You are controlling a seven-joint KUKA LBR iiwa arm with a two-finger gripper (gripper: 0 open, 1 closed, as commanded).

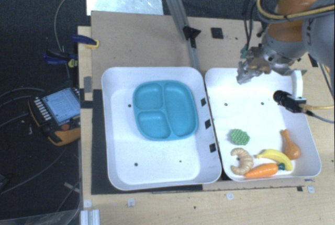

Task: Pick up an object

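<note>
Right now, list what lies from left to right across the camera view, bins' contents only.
Blue divided plate → green ball → croissant → carrot → banana → drumstick.

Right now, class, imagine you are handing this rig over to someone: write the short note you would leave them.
Gripper: above the far edge of the right bin, nothing seen between its fingers; whether they are open or shut is unclear.
Objects: all in the right bin's near part: green ball, croissant, carrot, banana, and a brown drumstick-shaped piece by the right wall.
Left bin: holds a blue divided plate.
Done: nothing picked up.
Left: bring the gripper towards the near cluster, grasp one object, lift it.
</note>
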